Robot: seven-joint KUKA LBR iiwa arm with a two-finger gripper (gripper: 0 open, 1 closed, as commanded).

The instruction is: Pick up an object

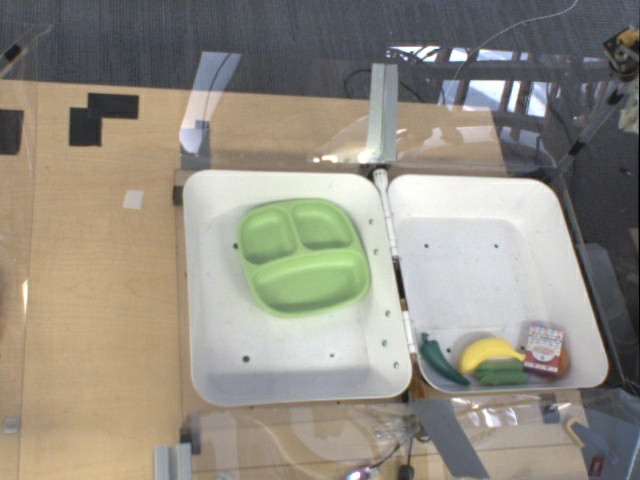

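Note:
A green divided plate (302,256) lies in the left white bin (230,358), a little above its middle. In the right white bin (480,228), several small items are bunched at the near edge: a dark green pepper-like piece (441,359), a yellow banana (489,351), a green flat piece (501,371) under the banana, and a small red and white box (545,347) at the right with something orange behind it.
A metal post (383,108) stands behind the seam between the bins. Clear plastic panels rise along the bench's back and left. Black marks (100,116) lie on the wooden bench top at the far left. Cables and brackets sit below the bins' near edge.

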